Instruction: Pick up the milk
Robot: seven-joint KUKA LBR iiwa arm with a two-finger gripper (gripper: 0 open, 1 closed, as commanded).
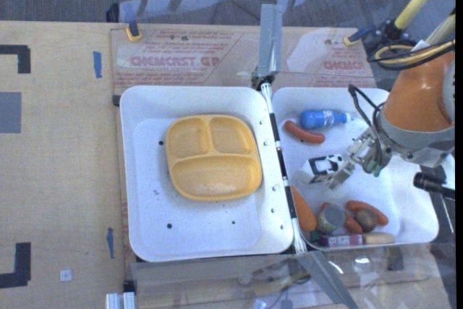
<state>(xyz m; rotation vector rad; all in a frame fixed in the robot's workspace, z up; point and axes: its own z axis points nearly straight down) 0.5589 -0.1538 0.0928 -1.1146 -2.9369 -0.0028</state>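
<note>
My two-finger gripper (338,175) hangs low in the right white bin (405,224), fingers spread apart, their tips right at the small black-and-white milk carton (325,166) near the bin's middle. A blue plastic bottle (323,118) and a red sausage (304,132) lie behind it.

Gripper (340,174) low in right bin (412,221), apparently touching black-and-white milk (323,166); grip unclear.
</note>
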